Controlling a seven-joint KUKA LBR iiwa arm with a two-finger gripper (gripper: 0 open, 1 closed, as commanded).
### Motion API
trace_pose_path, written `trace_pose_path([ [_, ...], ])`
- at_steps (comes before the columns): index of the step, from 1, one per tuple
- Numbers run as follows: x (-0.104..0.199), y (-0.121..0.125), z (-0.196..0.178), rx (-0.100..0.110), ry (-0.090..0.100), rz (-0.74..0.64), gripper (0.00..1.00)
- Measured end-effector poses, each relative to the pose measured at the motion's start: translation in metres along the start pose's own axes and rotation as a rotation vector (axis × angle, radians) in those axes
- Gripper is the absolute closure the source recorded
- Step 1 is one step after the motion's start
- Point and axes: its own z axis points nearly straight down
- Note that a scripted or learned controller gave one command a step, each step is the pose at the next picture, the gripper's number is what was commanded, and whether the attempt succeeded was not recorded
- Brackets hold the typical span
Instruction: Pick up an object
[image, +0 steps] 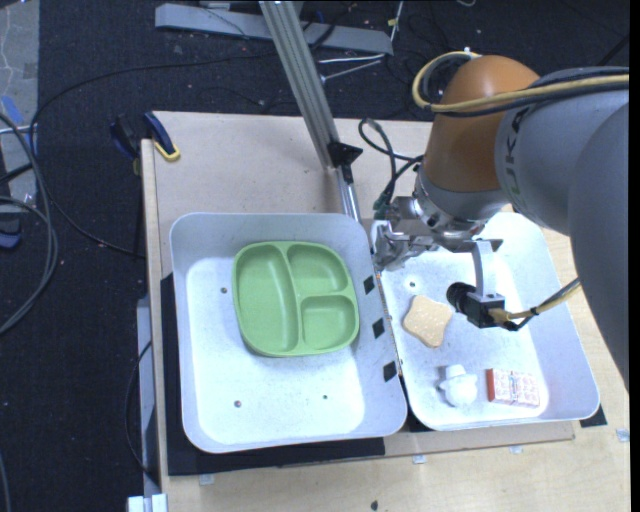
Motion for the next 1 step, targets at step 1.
trace_pose_path([
  [1, 0.0455, -0.0143, -0.0124, -0.002, 0.001, -0.001, 1.00],
])
